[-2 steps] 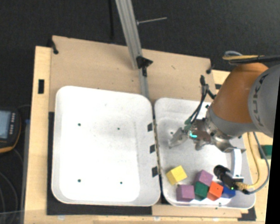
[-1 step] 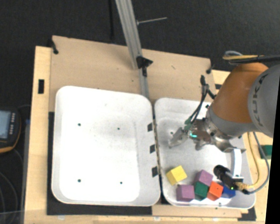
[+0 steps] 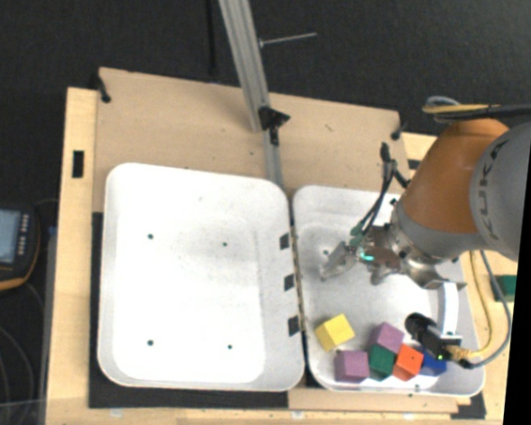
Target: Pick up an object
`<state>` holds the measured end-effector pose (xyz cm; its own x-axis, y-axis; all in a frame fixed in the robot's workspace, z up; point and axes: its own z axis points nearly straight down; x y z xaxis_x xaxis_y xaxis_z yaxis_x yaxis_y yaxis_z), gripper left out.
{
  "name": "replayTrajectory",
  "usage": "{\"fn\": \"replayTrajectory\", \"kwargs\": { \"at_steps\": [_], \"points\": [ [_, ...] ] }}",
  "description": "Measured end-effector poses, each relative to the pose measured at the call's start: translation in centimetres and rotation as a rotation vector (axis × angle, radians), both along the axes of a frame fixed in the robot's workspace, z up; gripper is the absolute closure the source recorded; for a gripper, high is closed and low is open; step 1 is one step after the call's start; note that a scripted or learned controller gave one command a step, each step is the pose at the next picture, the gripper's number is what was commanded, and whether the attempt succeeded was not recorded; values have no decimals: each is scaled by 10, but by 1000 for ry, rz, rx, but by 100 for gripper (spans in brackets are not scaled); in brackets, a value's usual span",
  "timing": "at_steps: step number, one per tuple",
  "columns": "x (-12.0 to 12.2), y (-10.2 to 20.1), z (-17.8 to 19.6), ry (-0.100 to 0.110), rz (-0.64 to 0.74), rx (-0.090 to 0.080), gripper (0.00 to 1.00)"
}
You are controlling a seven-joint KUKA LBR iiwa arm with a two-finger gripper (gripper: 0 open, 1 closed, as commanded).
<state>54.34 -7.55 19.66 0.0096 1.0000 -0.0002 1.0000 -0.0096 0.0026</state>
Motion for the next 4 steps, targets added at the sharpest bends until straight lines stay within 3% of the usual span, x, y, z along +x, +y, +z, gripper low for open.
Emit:
{"fn": "replayTrajectory", "kwargs": {
  "at_steps": [1, 4],
  "points": [
    [129, -15, -101, 3, 15, -6, 0],
    [127, -14, -99, 5, 20, -3, 0]
  ]
}}
